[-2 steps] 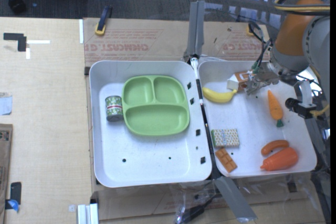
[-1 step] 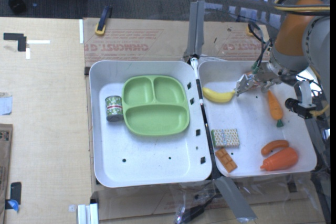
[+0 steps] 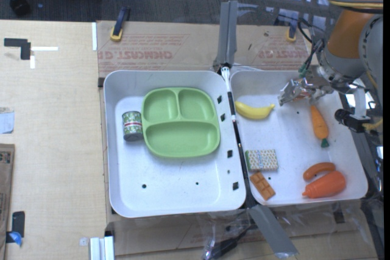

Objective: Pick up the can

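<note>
One can lying on its side beside the green plate: light, rigid, slick (rolls easily), so pinch across the body. Jaws' opening: cannot tell.

I am seeing 1 arm showing a rounded grey shell with a broad orange band above the wrist, and a yellow line is running along the top of that band. Dark cables are trailing down beside the wrist toward a small silvery metal gripper with angular parts. I am also noticing a black fitting sitting beside the grey link lower down.
</note>
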### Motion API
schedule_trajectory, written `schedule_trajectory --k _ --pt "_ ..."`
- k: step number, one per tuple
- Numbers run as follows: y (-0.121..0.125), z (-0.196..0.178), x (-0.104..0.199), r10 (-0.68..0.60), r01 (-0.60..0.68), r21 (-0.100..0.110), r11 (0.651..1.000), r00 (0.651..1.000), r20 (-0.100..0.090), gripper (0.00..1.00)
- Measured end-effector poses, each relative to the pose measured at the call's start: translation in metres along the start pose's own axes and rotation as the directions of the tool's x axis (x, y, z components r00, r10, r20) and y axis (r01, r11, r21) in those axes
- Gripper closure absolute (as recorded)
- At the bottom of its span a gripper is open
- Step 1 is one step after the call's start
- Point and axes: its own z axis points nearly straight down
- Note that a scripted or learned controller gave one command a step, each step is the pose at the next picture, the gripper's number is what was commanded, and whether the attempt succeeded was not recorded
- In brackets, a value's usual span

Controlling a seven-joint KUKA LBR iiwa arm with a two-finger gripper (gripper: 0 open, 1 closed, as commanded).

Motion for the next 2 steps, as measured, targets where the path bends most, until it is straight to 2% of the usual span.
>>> schedule_trajectory --k 1,2 --pt "0.003 -0.059 -0.031 0.181 -0.181 -0.030 0.983 0.983 0.011 0.00" --pt "-0.107 0.022 0.045 0.234 -0.234 -0.026 0.972 0.972 0.007 0.00"
